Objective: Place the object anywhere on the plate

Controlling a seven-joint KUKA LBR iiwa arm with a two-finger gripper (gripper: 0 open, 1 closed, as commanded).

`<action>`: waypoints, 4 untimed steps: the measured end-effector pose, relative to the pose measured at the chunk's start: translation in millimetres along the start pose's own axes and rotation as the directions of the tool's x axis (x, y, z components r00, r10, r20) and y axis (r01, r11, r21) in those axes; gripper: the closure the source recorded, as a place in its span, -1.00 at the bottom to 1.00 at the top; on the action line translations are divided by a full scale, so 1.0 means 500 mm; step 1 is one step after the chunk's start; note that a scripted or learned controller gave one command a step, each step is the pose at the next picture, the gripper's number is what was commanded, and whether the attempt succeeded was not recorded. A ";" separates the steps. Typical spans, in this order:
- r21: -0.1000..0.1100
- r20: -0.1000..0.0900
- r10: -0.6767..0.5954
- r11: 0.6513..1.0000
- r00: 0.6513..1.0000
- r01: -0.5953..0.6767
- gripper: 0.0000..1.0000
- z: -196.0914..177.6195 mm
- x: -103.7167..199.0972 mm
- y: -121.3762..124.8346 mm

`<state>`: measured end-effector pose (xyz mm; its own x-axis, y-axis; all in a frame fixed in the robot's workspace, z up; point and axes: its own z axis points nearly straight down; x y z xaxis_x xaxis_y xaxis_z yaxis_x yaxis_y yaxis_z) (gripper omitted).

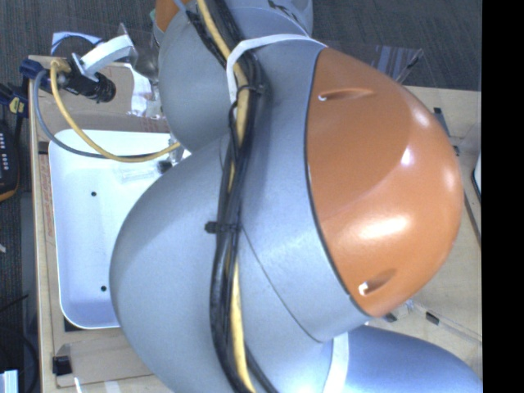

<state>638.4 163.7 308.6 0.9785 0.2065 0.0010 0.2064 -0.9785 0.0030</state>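
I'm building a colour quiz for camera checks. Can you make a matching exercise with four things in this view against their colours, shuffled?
Things:
1. bin
2. band on the arm
3. cable looping at the left
4. bench

Colours:
A. yellow
B. tan
C. white
D. orange

Pairs: 1-C, 2-D, 3-A, 4-B
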 end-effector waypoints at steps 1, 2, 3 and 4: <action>0.005 0.009 -0.009 1.000 1.000 0.009 -1.00 0.439 -0.062 -0.020; 0.007 0.006 -0.044 0.999 0.999 0.044 -1.00 0.258 -0.123 0.008; 0.002 0.006 -0.024 1.000 1.000 0.024 -1.00 0.298 0.006 -0.001; 0.000 0.007 -0.029 1.000 1.000 0.029 1.00 0.280 0.008 -0.001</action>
